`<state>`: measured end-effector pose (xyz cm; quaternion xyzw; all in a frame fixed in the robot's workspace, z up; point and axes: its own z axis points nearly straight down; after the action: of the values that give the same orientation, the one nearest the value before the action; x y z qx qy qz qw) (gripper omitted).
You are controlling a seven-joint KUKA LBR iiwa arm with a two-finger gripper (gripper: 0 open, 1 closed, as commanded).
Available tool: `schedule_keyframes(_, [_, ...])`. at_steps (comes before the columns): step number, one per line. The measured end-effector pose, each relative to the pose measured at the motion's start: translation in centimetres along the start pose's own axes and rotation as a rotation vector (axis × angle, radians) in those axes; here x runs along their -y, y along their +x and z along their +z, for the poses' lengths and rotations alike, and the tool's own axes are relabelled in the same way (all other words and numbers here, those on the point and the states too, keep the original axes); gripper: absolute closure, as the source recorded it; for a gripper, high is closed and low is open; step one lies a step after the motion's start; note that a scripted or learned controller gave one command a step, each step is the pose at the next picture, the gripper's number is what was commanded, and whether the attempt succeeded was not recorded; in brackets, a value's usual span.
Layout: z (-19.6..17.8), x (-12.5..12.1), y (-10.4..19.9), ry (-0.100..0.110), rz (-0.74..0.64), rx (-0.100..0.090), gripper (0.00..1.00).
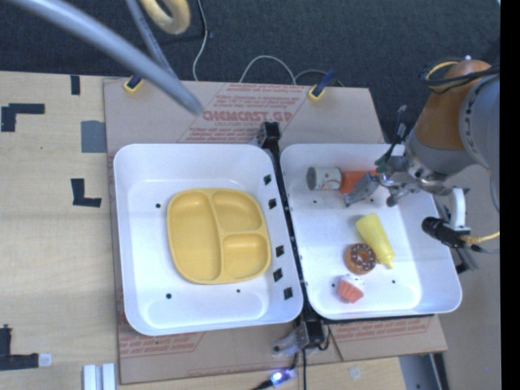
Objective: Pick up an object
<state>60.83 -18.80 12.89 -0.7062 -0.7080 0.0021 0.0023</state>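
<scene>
The right bin (pixel 422 295) holds several small items. A silver can (pixel 323 177) lies on its side at the back, with an orange-red piece (pixel 354 179) right beside it. Further forward lie a yellow cone-shaped toy (pixel 376 237), a brown sprinkled donut (pixel 359 258) and a small pink cupcake (pixel 350 289). My gripper (pixel 372 198) hangs over the back of this bin, open, its left finger (pixel 359 193) just in front of the orange-red piece. Nothing sits between the fingers. The yellow toy lies just in front of the gripper.
The left bin (pixel 142 299) holds a yellow divided plate (pixel 218 234). A black divider (pixel 280 218) with clips runs between the bins. The arm's grey body with its orange band (pixel 451 80) stands over the right bin's right edge. A grey pole (pixel 89 27) crosses the top left.
</scene>
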Motion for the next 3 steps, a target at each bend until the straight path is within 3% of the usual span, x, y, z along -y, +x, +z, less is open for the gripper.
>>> schedule_keyframes(1, [4.6, 0.0, 0.1, -0.005, 0.0, 0.002, 0.0])
schedule_keyframes(2, [3.3, -0.2, 0.0, -0.009, 0.0, 0.004, 1.0])
schedule_keyframes(3, [-2.3, -0.4, 1.1, -0.01, 0.0, 0.001, 1.0])
